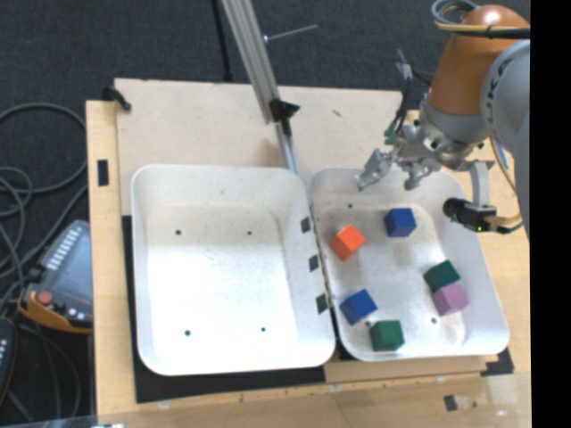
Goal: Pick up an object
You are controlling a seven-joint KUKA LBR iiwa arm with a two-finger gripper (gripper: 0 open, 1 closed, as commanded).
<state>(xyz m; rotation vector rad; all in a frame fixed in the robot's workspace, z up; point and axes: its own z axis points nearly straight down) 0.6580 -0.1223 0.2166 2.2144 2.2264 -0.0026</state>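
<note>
A: Hovering over the far edge of the right bin (pixel 482 266), the gripper (pixel 393 175) has its two fingers spread apart with nothing between them.

B: Which piece lies nearest?

A: The blue cube (pixel 401 222), just on the near side of the gripper inside that bin. The orange cube (pixel 349 241) sits a little further along, toward the bin's left wall.

B: So the move is down and slightly toward the camera?

A: I'd judge so; the blue cube stands clear of its neighbours.

six small blocks (pixel 349 241) in right bin (pixel 482 328)
</note>
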